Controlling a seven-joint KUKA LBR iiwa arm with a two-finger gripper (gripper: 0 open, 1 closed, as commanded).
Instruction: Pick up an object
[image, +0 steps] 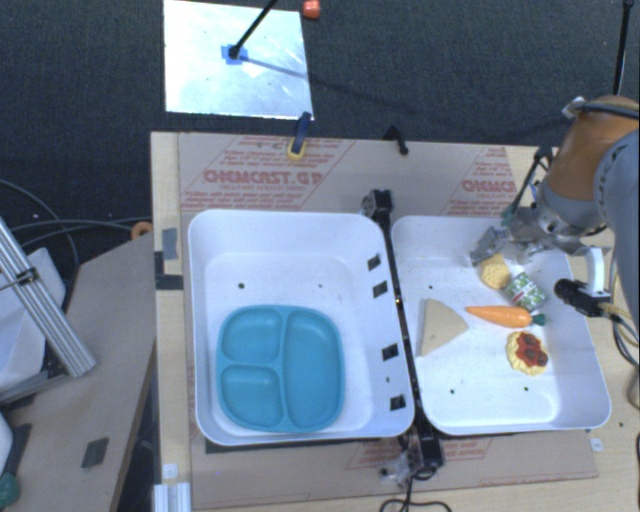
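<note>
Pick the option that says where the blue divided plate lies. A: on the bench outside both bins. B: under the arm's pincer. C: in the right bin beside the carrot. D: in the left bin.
D: the blue divided plate lies flat in the left bin, while the carrot sits in the right bin.

Grey rounded arm casing (618, 175), orange band (585, 150) above the wrist, metallic grey gripper (505, 242) assembly, dark cabling alongside the wrist
</note>
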